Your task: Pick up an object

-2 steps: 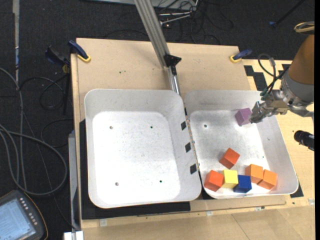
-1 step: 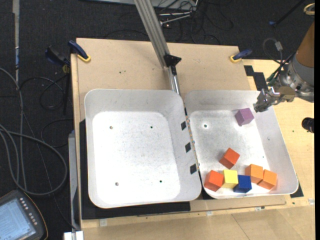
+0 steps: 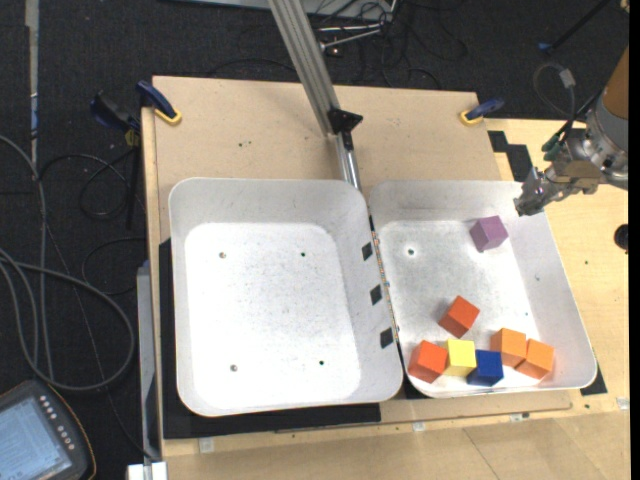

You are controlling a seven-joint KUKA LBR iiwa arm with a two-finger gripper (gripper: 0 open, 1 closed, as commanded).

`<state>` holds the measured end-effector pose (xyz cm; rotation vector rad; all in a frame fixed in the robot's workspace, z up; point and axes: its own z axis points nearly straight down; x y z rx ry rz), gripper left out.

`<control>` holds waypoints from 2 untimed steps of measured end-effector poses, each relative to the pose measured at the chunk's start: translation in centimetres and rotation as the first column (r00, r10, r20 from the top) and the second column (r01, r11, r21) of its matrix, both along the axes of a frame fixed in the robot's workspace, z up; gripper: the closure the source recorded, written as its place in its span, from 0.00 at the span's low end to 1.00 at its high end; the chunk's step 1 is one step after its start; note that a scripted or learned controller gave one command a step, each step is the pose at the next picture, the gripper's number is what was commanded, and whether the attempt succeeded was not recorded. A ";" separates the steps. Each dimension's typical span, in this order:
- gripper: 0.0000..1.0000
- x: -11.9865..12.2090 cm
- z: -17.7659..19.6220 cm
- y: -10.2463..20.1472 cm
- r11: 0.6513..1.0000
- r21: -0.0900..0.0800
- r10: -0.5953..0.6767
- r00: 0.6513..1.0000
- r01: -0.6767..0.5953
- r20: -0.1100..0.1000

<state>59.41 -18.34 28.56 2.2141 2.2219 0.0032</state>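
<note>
In the right bin a purple cube lies alone near the back. An orange cube sits mid-bin. Along the front edge cluster an orange cube, a yellow cube, a blue cube and two more orange cubes. My gripper hangs over the bin's back right rim, to the right of the purple cube and above it. Nothing shows between its tips.
The left bin lies beside the right one, with black clips along their shared edge. A slanted metal pole comes down to the bins' back junction. Blue and yellow clamps grip the board's back corners.
</note>
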 end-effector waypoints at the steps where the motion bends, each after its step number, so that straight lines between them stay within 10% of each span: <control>1: 1.00 0.0 -0.3 6.1 1.000 0.004 0.005 1.000 -0.005 -0.005; 2: 1.00 0.1 -1.4 12.1 1.000 0.004 0.005 1.000 -0.005 -0.006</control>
